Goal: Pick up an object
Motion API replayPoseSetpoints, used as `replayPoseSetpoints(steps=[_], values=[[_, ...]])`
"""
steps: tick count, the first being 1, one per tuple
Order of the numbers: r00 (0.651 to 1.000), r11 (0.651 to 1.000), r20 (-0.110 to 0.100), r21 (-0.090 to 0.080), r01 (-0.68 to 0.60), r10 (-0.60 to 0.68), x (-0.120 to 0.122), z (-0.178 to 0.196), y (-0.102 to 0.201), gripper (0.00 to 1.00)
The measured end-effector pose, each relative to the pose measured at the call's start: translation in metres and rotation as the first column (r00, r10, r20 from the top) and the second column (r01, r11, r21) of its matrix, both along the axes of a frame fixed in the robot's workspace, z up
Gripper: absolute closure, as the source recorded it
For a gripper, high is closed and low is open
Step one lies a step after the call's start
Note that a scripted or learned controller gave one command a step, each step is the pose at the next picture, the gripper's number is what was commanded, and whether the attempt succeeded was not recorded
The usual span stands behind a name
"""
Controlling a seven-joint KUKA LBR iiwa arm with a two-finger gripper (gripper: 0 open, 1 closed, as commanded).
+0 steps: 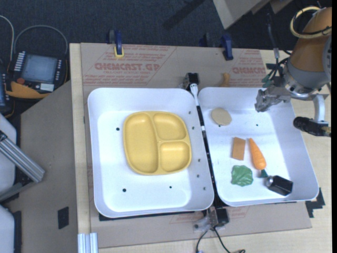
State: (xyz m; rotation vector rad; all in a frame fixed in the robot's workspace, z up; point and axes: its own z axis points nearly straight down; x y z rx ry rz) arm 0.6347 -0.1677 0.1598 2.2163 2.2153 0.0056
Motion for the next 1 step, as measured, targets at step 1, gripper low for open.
replayPoseSetpoints(steps=[1], values=[[1.0, 1.0, -0.001, 0.0, 0.0, 0.0, -0.0031, 0.0452, -0.0034, 1.0]])
